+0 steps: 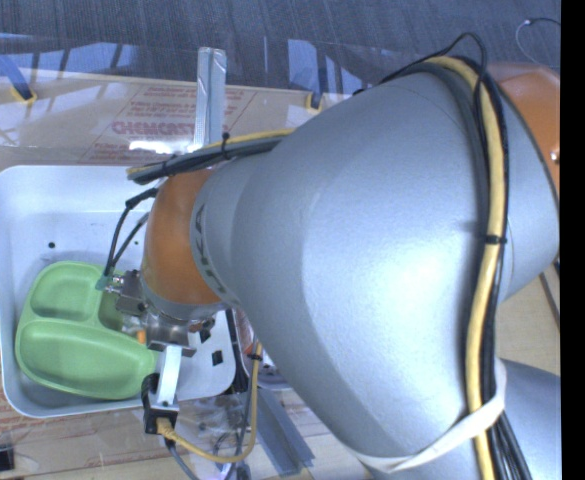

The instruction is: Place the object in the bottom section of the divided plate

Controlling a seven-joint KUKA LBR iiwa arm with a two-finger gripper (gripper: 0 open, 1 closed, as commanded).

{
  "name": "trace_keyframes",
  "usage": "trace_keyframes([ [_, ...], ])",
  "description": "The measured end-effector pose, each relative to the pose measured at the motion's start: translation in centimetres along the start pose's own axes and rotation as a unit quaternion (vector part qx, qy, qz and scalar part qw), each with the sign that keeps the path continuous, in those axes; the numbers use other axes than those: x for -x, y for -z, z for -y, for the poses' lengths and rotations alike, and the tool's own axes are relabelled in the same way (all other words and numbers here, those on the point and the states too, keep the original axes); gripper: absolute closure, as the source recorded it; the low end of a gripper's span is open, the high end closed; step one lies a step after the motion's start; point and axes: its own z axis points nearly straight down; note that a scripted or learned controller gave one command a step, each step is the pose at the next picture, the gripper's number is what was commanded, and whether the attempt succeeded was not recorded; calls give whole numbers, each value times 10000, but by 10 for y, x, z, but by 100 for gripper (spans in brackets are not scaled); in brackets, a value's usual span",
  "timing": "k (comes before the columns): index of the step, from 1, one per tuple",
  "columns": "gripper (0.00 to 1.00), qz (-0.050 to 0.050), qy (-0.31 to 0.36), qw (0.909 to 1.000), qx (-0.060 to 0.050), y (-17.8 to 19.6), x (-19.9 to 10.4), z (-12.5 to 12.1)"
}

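A green divided plate (pixel 67 333) lies in the lower left corner of the left white bin (pixel 42 198). Its smaller section is toward the top and its larger section (pixel 77 360) toward the bottom. My gripper (pixel 124 303) hangs below the orange wrist band (pixel 172 258), right at the plate's right edge, over the ridge between the two sections. The wrist hides what is under it. A small teal-green bit (pixel 101 284) shows beside the gripper; I cannot tell whether it is an object or part of the plate.
The grey arm (pixel 372 268) covers the whole right side of the view, including the right bin. A grey upright post (pixel 210 93) stands behind the left bin, with printed cardboard (pixel 152 123) under clear film along the back.
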Motion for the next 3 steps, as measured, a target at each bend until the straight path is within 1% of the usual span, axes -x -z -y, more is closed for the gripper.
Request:
trace_keyframes([
  [1,100,9,20,10000,-22,9,0,1],
  [2,100,7,-114,9999,-18,11,28,-15],
  [3,100,2,560,9984,-2,169,-49,17],
])
